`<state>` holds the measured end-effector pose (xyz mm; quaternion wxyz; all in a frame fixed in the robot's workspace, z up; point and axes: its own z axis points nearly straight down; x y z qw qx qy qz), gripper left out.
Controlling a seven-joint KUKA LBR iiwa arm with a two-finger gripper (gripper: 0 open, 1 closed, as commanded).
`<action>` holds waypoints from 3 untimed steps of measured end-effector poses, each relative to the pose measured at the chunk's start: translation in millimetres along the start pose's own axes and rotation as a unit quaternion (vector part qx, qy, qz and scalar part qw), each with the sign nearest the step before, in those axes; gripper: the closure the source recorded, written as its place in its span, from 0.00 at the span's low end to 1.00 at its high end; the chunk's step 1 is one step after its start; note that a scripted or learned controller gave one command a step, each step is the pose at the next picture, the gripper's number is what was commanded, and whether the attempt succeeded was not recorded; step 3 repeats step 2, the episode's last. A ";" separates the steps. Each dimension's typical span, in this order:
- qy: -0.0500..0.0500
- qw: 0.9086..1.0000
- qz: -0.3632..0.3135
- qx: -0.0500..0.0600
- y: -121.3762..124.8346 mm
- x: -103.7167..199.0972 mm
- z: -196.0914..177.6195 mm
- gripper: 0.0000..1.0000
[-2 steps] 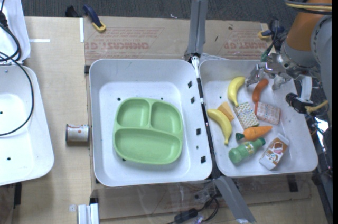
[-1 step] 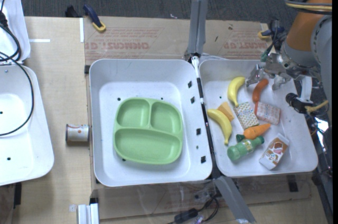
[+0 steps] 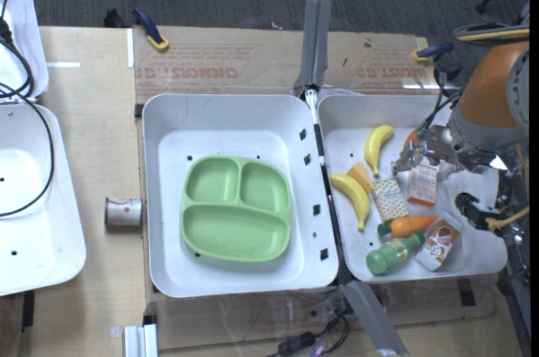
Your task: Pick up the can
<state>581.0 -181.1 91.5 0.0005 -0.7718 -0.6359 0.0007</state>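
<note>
Small silver metal can (image 3: 123, 212) lies on its side on the table (image 3: 93, 94), outside both bins, likely rolled; hand (image 3: 425, 146) over right white bin (image 3: 497, 258), grip state indeterminable

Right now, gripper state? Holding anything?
Gripper: over the right bin, among the cartons; open or shut cannot be told, nothing visibly held. Can lies on the bench, left of both bins.

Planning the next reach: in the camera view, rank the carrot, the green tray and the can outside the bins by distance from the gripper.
From the gripper:
1. Carrot, right bin, just below.
2. Green tray, left bin.
3. Can, on the bench left of the left bin.
</note>
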 end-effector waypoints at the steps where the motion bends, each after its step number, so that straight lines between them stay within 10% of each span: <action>1: 0.006 1.000 0.011 0.003 18.7 -21.3 0.6 0.00; 3: 0.000 0.999 0.035 -0.001 40.1 16.4 -0.2 0.00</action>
